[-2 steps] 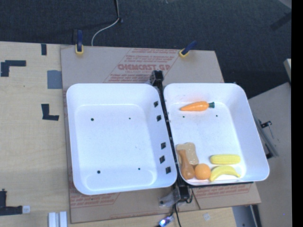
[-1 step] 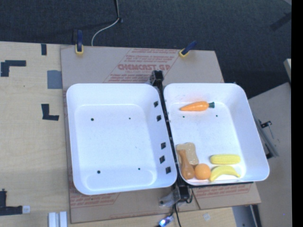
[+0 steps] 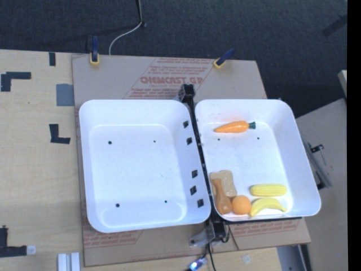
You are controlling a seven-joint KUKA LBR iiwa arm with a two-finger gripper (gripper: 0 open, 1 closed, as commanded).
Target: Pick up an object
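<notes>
While carrot lies apart, banana touches corn in right bin

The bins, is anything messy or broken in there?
Nothing looks broken or spilled. The right bin holds a carrot lying alone near the far side, while a tan block, an orange ball, a corn cob and a banana crowd the near corner. That is just uneven, not odd.
</notes>
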